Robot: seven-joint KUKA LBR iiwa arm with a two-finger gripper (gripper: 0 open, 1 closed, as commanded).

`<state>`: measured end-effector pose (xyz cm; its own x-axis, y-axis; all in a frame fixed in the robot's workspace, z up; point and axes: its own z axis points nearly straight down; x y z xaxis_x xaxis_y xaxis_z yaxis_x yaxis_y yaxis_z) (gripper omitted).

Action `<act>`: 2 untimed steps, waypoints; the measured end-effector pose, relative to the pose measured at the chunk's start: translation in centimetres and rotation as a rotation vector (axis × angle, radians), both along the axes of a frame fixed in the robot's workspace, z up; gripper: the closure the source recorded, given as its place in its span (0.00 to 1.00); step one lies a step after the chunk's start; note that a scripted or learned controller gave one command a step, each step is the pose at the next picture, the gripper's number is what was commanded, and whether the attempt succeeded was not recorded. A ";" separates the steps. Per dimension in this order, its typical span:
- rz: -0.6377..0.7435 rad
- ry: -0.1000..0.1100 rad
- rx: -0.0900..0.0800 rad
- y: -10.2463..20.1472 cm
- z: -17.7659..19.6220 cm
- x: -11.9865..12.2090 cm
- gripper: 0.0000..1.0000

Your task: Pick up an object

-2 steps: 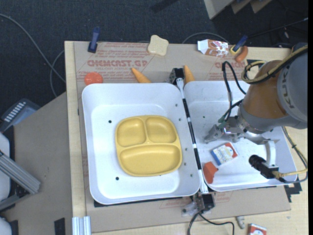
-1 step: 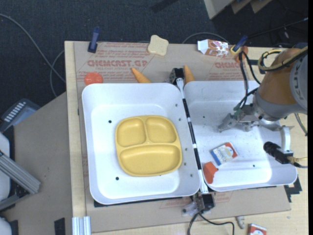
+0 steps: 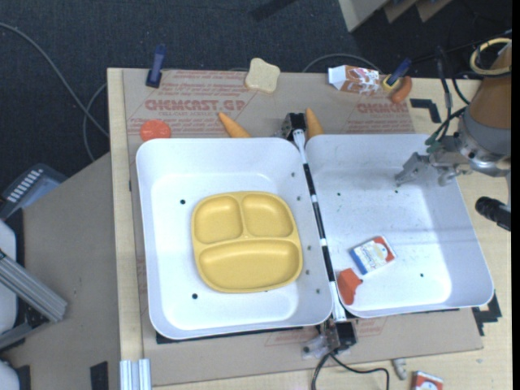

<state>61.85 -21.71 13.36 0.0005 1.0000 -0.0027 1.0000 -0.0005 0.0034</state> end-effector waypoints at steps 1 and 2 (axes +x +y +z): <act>0.002 0.006 0.004 6.1 -5.0 -3.3 0.00; 0.002 0.001 0.003 -0.4 -2.3 1.1 0.00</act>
